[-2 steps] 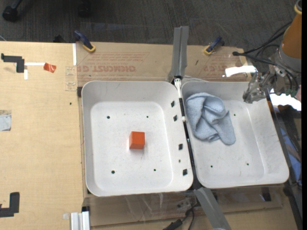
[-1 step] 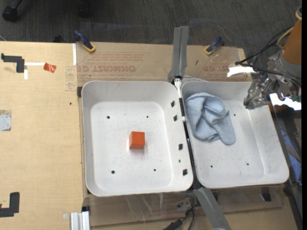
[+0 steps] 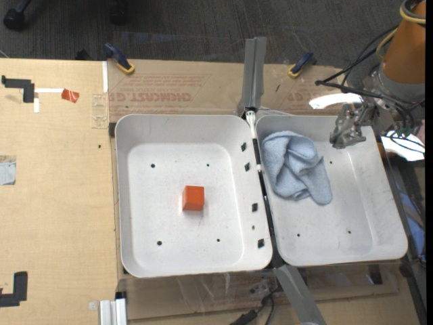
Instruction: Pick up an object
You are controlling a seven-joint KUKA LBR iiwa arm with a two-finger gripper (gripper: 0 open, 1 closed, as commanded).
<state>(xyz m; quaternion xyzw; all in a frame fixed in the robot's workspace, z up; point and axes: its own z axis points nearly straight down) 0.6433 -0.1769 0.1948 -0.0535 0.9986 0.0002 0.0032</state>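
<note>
An orange block [image 3: 193, 198] sat mid-floor in the left bin [image 3: 135, 249], bare floor all round. Beyond, a blue cloth [image 3: 295, 166] lay against the right bin's [image 3: 379, 235] inner wall. The pincer [image 3: 348, 134] hovered near that bin's far rim.

two bins sit side by side on the bench. the left bin [image 3: 135, 249] holds a block [image 3: 193, 198] near its middle. the right bin [image 3: 365, 242] holds a crumpled cloth [image 3: 295, 165] in its upper left part, close to the divider between the bins. my gripper [image 3: 348, 131] hangs over the right bin's upper right, to the right of the cloth.
</note>
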